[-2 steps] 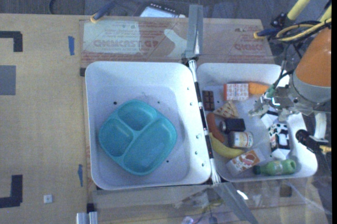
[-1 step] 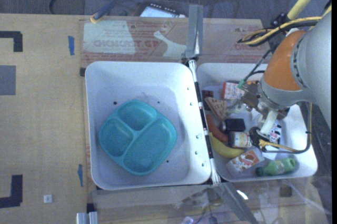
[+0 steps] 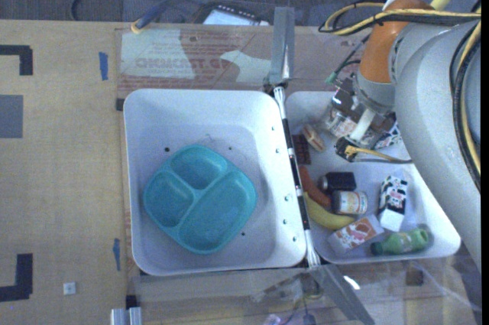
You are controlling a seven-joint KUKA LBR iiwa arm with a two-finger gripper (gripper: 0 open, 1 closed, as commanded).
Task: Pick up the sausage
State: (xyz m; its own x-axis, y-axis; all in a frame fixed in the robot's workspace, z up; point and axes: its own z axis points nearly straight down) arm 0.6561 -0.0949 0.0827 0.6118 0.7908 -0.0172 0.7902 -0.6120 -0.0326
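While the gripper hovers over the right bin, we judge the approach step | sausage beside the banana (grip state: cannot tell) | next: descend onto it.

- The left shallow white bin holds a teal three-compartment plastic plate in its lower middle; the floor around it lies bare, widest along the top and down the left wall.
- The right shallow white bin is crowded; a reddish sausage and a yellow banana lie close against its left wall, beside the divider.
- A small jar with a red label, a black block and a black-and-white carton fill the middle; gaps between them are narrow.
- A green plastic bottle and a flat orange packet lie across the near edge.
- The grey arm with its orange band overhangs the bin's right and top; a patch of white floor shows at the upper left.
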